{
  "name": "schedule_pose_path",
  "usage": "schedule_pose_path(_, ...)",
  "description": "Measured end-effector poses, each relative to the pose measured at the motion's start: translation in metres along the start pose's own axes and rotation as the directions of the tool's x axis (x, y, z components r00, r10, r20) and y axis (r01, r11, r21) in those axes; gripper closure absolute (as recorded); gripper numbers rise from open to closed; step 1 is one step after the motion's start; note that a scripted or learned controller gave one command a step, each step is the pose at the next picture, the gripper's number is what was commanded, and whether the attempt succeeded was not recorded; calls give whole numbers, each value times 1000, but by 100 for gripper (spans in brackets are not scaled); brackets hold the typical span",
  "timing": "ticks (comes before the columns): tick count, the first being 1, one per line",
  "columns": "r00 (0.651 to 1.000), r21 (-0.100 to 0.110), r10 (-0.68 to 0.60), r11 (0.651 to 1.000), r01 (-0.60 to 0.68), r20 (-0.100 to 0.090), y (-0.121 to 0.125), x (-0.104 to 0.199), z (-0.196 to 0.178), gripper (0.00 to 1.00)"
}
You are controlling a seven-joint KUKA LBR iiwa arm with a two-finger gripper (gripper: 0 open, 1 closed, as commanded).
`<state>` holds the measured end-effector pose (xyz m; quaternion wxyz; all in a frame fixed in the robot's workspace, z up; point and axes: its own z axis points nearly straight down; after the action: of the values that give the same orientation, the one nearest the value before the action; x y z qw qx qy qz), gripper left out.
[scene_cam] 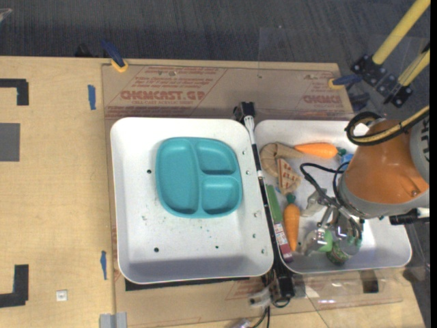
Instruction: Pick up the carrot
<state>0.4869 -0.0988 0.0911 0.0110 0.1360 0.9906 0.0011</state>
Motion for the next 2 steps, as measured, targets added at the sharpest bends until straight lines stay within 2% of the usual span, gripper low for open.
schedule_pose_path(1,934,6,358,934,-358,-11,74,9,-95,0)
schedule_pose_path(2,912,12,411,912,-410,-17,75,26,-94,0)
